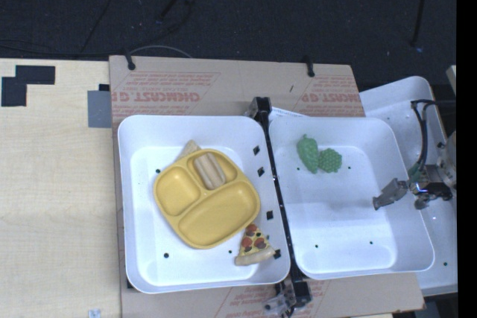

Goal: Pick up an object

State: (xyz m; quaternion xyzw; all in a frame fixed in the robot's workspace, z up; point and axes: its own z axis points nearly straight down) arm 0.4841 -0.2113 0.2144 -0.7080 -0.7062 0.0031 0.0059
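Observation:
In the right bin [350, 257], a green bumpy toy [318, 156] that looks like a vegetable or grapes lies toward the back. My gripper [408, 195] hangs at that bin's right side, well to the right of and nearer than the green toy. It is open: one grey finger [387, 196] points left over the bin floor, and nothing is between the fingers. The left bin [141, 234] holds a yellow divided plate [216, 216] with a tan bread roll [210, 170] in its back compartment. A toy pizza slice [254, 246] lies beside the plate's front right.
A black divider [273, 190] runs between the two bins. Cardboard [223, 89] lies under and behind them, with the pale wooden bench [52, 197] to the left. A white surface with cables [425, 123] stands at the right, by the arm.

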